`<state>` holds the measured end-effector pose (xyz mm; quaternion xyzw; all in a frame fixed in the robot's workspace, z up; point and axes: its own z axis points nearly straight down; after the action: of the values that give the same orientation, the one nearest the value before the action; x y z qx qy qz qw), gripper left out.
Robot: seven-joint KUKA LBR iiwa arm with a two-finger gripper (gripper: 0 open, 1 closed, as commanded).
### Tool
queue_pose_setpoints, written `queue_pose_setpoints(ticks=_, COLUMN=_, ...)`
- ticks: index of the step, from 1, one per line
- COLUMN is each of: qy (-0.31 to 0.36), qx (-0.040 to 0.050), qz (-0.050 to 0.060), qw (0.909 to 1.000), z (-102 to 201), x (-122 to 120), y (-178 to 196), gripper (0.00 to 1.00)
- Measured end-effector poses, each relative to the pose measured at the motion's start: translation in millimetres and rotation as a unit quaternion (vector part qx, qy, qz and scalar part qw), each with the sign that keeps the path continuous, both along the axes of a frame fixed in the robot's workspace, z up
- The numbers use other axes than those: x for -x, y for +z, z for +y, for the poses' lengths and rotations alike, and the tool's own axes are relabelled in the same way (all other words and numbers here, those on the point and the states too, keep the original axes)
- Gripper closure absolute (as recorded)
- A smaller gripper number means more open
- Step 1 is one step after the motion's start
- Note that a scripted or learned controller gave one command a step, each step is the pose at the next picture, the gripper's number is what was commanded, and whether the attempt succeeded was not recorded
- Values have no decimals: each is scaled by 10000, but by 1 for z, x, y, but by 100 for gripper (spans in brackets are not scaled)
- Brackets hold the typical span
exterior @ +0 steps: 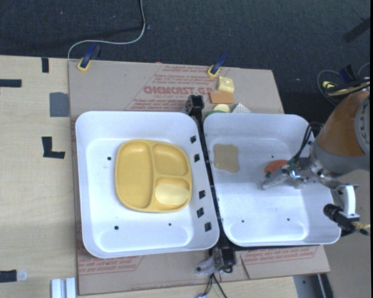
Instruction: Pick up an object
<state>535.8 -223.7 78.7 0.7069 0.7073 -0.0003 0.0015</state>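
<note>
You have a pale wood tabletop (25, 185) with black tape marks, overlaid by a cardboard sheet (168, 85) printed in red; dark carpet (236, 23) lies behind, crossed by a white cable (133, 17). Two white bins sit side by side on the cardboard. The left bin (96, 228) holds a yellow divided plate (152, 174). In the right bin (261, 228) a tan square piece (225, 157) lies flat near the left wall. A small orange object (275, 165) lies mid-bin, touching or just above the pincer (275, 180). You cannot tell the pincer's opening from here. Small blocks (222, 94) rest beyond the bins.
</note>
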Motion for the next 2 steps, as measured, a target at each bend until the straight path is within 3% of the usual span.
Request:
queue_pose_setpoints(ticks=1, qy=-6, qx=12, qz=-5, qw=10000, z=48, x=-44, y=8, gripper=0)
queue_pose_setpoints(ticks=2, qy=-3, qx=8, qz=-22, qw=10000, z=-2, x=-77, y=83, gripper=0)
